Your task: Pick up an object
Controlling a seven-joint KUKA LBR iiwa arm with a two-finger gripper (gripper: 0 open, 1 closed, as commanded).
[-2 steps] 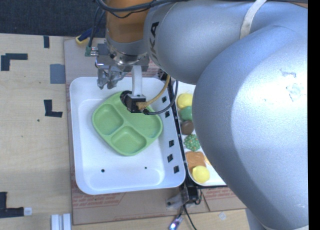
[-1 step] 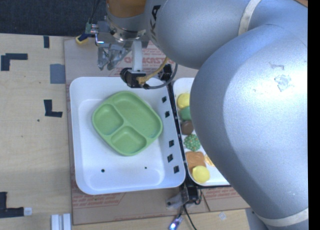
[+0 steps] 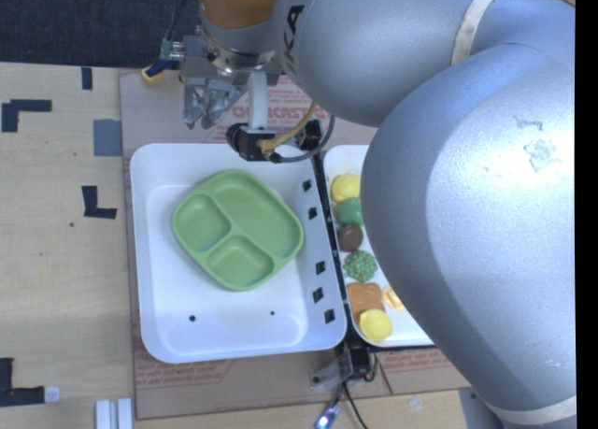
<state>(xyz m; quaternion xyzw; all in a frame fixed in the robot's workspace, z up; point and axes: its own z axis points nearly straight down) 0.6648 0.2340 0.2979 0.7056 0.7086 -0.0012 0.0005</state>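
Observation:
A green divided plate (image 3: 237, 228) lies in the left white bin (image 3: 159, 324), near its middle. Along the left side of the right bin (image 3: 407, 333) sit a yellow ball (image 3: 345, 185), a green piece (image 3: 348, 209), a brown ball (image 3: 350, 236), a green bumpy ball (image 3: 360, 265), an orange block (image 3: 365, 296) and another yellow ball (image 3: 376, 325). My gripper (image 3: 207, 111) hangs above the far edge of the left bin, over the cardboard, apart from the plate. Nothing shows between its fingers.
The big grey arm covers most of the right bin and the right of the view. Cardboard (image 3: 149, 105) lies under both bins. Black marks (image 3: 98, 203) dot the wooden bench on the left.

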